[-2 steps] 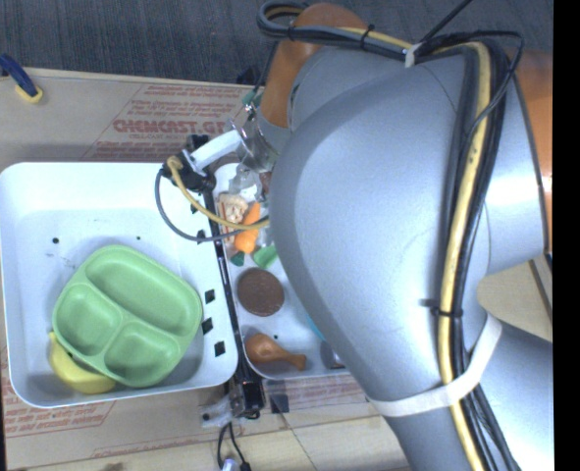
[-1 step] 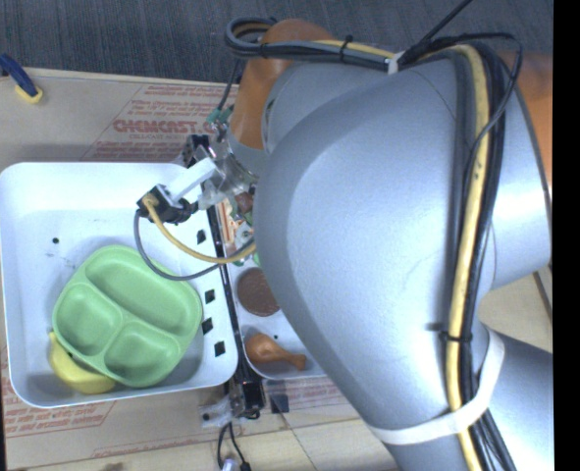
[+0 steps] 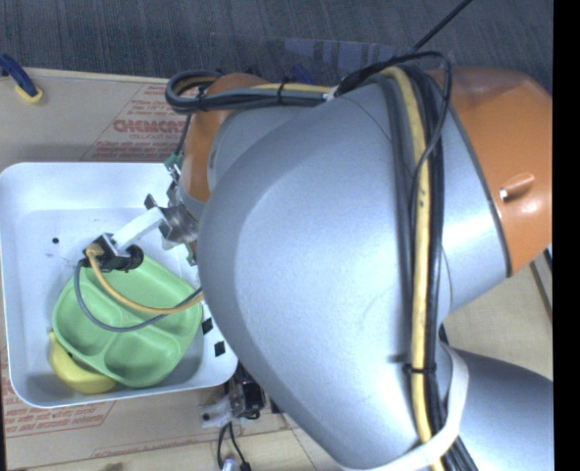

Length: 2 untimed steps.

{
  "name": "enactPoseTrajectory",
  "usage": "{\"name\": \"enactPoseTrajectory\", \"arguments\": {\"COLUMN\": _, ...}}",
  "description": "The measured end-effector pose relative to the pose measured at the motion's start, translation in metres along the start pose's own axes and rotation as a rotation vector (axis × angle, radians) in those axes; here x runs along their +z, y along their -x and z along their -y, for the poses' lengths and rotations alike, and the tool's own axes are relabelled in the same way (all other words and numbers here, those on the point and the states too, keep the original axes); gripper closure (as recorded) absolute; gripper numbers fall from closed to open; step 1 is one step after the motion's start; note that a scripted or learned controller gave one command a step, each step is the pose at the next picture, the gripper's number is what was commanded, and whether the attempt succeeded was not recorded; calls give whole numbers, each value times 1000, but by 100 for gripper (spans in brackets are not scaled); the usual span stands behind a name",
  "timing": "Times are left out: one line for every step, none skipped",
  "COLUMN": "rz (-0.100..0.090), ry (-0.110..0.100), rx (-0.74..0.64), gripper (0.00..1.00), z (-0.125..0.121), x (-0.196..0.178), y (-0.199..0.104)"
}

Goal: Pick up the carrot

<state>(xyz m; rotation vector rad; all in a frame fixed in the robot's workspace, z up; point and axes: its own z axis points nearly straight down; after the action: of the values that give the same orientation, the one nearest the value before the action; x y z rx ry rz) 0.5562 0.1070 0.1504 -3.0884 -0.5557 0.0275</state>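
My grey arm with its orange band (image 3: pixel 505 194) covers most of the view, reaching in from the right over the bench. The gripper (image 3: pixel 177 222) hangs over the upper middle of the left white bin (image 3: pixel 15 204), mostly hidden behind the wrist. Just below and left of it in that bin lies a green divided plate (image 3: pixel 132 327), tilted. A yellow object (image 3: pixel 77 371) sticks out from under the plate's lower left edge.
The bins sit on brown cardboard (image 3: pixel 103 116). A blue clamp (image 3: pixel 20 78) lies at the cardboard's top left corner. The arm's bulk hides the right bin and the left bin's right side.
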Motion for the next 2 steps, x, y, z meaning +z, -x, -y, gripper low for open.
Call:
{"name": "enactPoseTrajectory", "arguments": {"rz": -36, "ry": 20, "rx": -22, "gripper": 0, "z": 39, "x": 46, "y": 40}}
{"name": "enactPoseTrajectory", "arguments": {"rz": -24, "ry": 8, "rx": -26, "gripper": 100, "z": 41, "x": 40, "y": 41}}
